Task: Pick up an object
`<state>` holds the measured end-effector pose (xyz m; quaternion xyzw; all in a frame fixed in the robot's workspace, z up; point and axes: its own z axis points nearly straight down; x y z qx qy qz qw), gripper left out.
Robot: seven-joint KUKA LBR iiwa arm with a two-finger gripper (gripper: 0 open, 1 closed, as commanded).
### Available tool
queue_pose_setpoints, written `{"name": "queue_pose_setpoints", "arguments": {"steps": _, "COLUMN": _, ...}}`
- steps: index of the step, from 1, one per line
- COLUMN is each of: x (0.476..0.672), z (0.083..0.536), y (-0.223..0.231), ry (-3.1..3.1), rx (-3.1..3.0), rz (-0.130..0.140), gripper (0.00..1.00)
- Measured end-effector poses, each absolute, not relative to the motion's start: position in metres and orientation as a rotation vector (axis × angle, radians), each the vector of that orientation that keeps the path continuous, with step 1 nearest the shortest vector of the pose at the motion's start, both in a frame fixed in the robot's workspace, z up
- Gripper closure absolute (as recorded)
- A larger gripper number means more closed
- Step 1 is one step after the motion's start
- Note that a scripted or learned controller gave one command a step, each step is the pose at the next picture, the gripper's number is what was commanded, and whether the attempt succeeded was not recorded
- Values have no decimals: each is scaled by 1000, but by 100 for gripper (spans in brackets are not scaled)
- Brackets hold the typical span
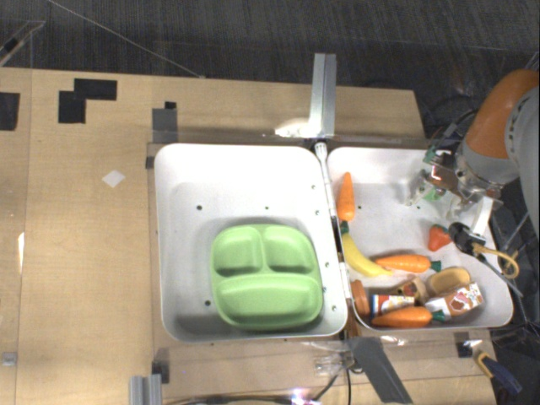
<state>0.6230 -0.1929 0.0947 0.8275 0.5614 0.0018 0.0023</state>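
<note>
Currently, camera view: the approach step is in hand, and nothing is lifted yet. The gripper (432, 184) hangs over the far right part of the right bin (384, 175), above bare white floor. Whether the claw is wide or narrow cannot be told from this angle, and no object sits in it.

Candidate targets all lie in the right bin. Nearest is a small red-orange piece (437, 239), just nearer the camera than the gripper and apart from the rest. My judgement: it is the easiest pick, and the next move calls for a short shift toward it, then a straight descent with the claw spread to either side.

Other items:
- One carrot (346, 197) lies lengthwise against the wall shared with the left bin (190, 184); the wall would crowd a grasp.
- A banana (361, 260) and a second carrot (405, 262) lie just beside each other at mid-bin.
- Along the near edge sits a tight cluster: a small bottle (390, 300), a third carrot (403, 316), a brown item (447, 281) and a printed packet (462, 298). These touch or overlap, so a grasp there risks catching two.
- A green divided plate (266, 274) lies in the left bin, well apart.
</note>
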Motion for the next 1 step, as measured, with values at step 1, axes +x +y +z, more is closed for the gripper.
{"name": "queue_pose_setpoints", "arguments": {"steps": 1, "x": 625, "z": 190, "y": -190, "ry": 1658, "rx": 2663, "rz": 7, "gripper": 0}}
